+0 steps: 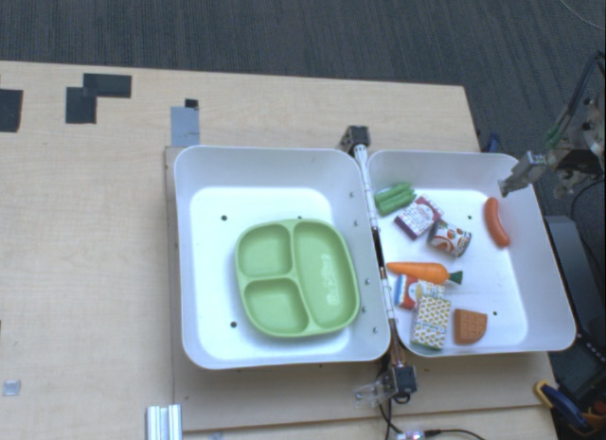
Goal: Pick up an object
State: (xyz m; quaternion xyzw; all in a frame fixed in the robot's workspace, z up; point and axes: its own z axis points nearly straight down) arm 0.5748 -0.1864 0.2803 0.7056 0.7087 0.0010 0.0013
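The grey two-finger gripper (pixel 519 178) is hanging over the top right corner of the right white bin (pixel 549 268), and whether it is open or closed cannot be told from here. Nothing is showing in its grasp. Just below it the red sausage-shaped toy (pixel 496 221) is lying by the right wall. Toward the divider, the green pepper-like toy (pixel 393 198), the small purple packet (pixel 417 218) and the orange toy carrot (pixel 418 272) are sitting clustered. In the left white bin (pixel 189 268), the light green three-compartment plastic plate (pixel 297 278) is resting flat.
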